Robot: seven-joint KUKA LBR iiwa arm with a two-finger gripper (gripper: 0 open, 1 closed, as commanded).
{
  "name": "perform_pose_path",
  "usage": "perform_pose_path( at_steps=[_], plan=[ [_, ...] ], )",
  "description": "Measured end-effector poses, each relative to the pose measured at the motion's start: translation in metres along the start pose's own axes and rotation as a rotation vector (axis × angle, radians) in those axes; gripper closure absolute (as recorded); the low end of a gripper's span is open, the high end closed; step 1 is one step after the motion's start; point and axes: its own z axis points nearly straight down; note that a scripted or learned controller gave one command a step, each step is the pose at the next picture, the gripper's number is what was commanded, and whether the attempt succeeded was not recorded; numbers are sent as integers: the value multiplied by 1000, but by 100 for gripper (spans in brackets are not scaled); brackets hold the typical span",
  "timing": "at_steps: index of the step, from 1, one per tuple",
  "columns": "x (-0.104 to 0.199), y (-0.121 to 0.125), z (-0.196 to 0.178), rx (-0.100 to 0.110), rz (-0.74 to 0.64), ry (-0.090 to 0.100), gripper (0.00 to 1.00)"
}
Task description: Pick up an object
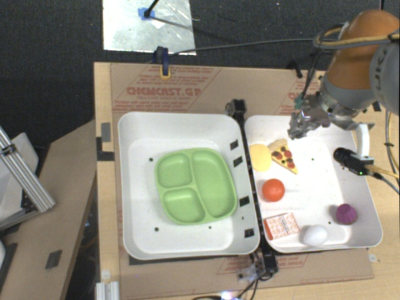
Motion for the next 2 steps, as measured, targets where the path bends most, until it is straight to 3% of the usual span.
perform_pose_path(
  at_steps=[2],
  plan=[
    [115,13,5,-2,-1,1,100]
  ],
)
